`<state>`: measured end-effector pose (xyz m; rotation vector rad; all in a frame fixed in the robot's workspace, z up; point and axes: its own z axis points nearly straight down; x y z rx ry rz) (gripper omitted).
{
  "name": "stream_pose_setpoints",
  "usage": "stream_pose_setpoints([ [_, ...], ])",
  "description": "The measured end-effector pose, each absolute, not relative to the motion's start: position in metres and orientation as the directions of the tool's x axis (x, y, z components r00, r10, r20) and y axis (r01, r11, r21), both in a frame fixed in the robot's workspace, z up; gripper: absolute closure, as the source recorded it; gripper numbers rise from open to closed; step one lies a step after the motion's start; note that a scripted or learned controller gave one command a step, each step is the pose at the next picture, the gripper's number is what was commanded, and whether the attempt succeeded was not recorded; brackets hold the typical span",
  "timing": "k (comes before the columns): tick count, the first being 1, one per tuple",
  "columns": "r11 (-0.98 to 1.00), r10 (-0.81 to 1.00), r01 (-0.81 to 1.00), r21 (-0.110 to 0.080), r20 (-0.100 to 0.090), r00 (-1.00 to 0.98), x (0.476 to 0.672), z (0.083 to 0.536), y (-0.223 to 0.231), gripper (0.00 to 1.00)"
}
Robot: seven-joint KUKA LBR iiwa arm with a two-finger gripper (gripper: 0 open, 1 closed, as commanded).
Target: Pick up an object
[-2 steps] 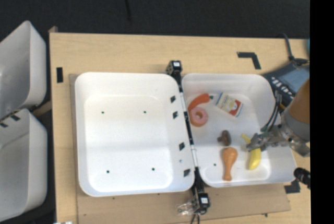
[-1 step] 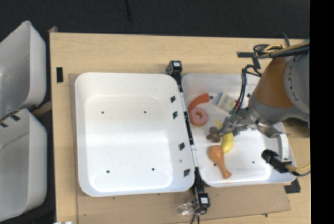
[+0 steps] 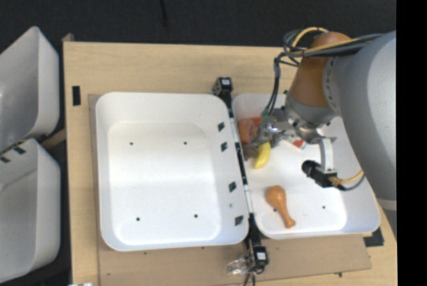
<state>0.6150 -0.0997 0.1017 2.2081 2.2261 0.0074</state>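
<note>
From above, the wooden tabletop (image 3: 167, 65) carries two shallow white bins side by side: the left bin (image 3: 107, 165) and the right bin (image 3: 333, 218). The grey arm (image 3: 363, 88), with its orange band (image 3: 310, 78) above the wrist, reaches in from the right and hangs low over the far left part of the right bin. Its pincer (image 3: 272, 133) sits just above a yellow banana (image 3: 262, 156), which lies close to the wall shared by the bins; whether the pincer is wide, narrow or holding anything I cannot tell from here. A reddish object (image 3: 249, 129) lies just beyond the banana, partly hidden by the wrist. Nearer the front of the same bin, well apart from the pincer, lies an orange-brown drumstick-shaped toy (image 3: 280, 205)
</note>
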Motion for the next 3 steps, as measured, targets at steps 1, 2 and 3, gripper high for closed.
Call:
stream_pose_setpoints([
  [1,-0.004,1.0,1.0,-0.002,-0.002,0.004,0.554,0.117,-0.128,1.0],
  [2,0.007,1.0,1.0,0.008,-0.001,-0.007,0.615,0.16,-0.094,1.0],
  [3,0.013,1.0,1.0,0.006,0.005,-0.013,0.618,0.204,0.015,1.0],
])
